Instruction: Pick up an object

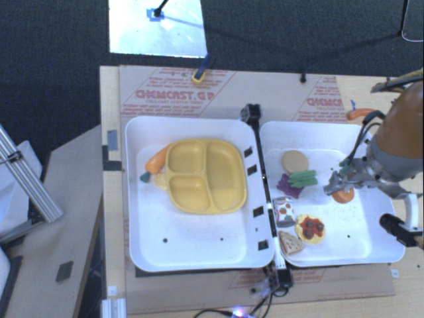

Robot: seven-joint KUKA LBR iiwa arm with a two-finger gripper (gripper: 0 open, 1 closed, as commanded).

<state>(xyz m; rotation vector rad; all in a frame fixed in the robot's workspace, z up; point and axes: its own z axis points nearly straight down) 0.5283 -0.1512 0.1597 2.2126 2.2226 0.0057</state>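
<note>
— Gripper first: where do we stand?

— We see it low in the right bin, just right of the green toy. We cannot tell how the hand is set.

— And the target?

— An orange piece lies touching or just under the gripper. We judge it light, stiff plastic, smooth and likely to slip, so we would pinch it across its narrow middle.

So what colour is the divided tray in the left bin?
Yellow; the divided tray shows plainly in the camera view.
</note>
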